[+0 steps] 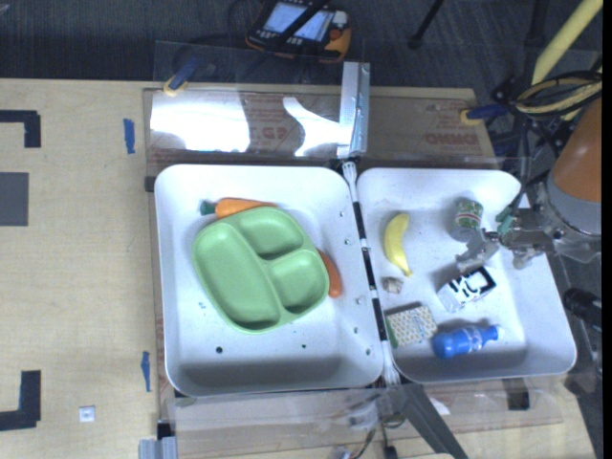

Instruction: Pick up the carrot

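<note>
The carrot [245, 205], orange with a green top, lies in the left bin [182, 285] against the far edge of a green divided plate [260, 268], which partly covers it. A second orange piece [332, 275] peeks out from the plate's right edge. My gripper [481, 247] hovers over the right bin [545, 342], above a black-and-white box [469, 286] and just right of a small can [467, 214]. It is far from the carrot, with nothing seen in it.
The right bin also holds a banana [397, 242], a blue bottle [464, 339], a speckled pad [411, 325] and a small brown bit [392, 282]. A raised divider [363, 256] separates the bins. Cables and stands crowd the far right.
</note>
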Controlling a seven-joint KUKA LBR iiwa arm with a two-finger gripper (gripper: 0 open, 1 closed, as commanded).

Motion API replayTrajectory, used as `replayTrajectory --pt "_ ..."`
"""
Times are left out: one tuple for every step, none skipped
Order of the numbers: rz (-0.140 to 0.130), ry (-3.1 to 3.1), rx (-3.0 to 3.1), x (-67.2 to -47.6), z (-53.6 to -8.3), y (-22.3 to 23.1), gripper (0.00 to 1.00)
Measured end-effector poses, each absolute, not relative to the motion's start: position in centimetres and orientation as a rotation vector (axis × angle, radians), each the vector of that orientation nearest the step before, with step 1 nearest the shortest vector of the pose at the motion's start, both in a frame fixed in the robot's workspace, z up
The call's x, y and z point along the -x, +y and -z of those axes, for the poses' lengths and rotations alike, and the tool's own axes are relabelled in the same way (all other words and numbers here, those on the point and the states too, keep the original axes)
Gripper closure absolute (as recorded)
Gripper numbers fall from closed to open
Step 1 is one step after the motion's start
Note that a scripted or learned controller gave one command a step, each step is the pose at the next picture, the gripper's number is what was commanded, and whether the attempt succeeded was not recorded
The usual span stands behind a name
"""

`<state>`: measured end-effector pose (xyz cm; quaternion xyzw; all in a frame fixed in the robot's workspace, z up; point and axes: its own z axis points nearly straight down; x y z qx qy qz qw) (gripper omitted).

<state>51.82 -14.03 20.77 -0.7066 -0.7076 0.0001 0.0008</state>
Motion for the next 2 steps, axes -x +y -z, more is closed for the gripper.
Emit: replayTrajectory --pt "0.0 -2.114 2.327 -51.7 -31.5 -22.4 0.0" --pt "0.0 -2.154 2.286 -49.7 -17.0 -19.0 0.0"
